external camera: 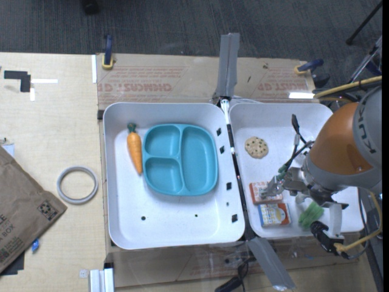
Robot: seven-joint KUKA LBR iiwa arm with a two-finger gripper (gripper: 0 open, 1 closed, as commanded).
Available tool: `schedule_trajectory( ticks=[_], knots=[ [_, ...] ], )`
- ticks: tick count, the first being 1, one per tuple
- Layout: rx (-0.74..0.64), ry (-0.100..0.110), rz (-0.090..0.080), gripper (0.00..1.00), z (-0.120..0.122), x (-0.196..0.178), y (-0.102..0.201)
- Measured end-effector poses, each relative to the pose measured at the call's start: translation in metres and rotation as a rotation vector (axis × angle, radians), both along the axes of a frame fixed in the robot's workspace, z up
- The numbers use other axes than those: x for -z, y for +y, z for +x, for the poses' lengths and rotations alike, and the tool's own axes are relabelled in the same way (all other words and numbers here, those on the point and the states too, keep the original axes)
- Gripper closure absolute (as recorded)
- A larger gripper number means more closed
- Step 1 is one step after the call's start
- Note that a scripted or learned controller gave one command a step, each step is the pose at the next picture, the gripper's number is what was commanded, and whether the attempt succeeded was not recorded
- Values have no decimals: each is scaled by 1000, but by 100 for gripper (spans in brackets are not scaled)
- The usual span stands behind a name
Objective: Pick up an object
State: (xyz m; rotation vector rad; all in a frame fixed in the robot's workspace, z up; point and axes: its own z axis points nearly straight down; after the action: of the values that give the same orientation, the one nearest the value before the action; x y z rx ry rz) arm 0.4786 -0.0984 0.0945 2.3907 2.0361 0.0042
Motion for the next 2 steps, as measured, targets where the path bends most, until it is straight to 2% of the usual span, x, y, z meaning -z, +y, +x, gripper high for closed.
schedule_trajectory(
  ticks=[1, 2],
  knots=[
    [76, -3, -1, 0, 42, -1, -8],
    [102, -5, -4, 0, 42, -1, 2]
  ],
)
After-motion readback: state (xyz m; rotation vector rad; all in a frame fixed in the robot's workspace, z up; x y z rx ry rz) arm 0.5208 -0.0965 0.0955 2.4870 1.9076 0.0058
